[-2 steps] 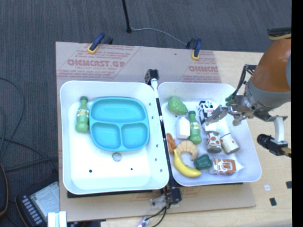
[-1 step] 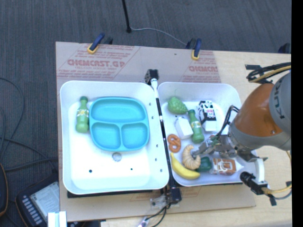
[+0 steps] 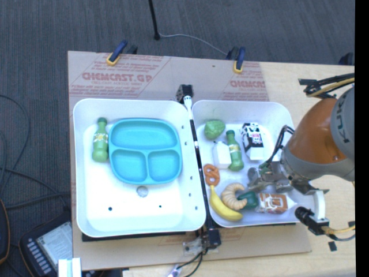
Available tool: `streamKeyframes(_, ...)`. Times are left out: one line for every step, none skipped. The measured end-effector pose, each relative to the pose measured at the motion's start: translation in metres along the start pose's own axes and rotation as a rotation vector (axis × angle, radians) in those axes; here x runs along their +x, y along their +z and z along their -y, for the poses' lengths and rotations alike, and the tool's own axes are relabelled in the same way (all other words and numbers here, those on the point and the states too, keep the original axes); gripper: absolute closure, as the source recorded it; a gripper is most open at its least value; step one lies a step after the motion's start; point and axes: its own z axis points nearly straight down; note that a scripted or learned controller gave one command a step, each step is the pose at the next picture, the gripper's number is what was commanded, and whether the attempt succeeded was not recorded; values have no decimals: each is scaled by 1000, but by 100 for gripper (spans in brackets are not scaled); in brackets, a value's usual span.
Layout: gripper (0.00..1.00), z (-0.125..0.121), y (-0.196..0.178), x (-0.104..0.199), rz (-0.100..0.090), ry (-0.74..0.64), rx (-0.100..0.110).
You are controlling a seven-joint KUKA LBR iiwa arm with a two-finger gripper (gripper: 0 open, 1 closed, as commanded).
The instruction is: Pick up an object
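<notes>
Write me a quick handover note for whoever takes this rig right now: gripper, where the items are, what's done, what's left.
Gripper: low in the right bin, over its lower middle; whether it grips anything can't be told.
Right bin: green lump, green bottle, white bottle, cow-print carton, pretzel, banana, croissant, orange packet.
Left bin: blue tray, another green bottle.
Done: arm has reached the clutter.
Left: nothing visibly lifted; a pick is still needed.
</notes>
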Motion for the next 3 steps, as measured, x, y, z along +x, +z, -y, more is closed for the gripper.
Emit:
streamKeyframes(100, 2, -84, 76, -2, -2, 7)
streamKeyframes(100, 1, -93, 76, -2, -3, 7)
streamKeyframes(0, 1, -93, 76, -2, -2, 7)
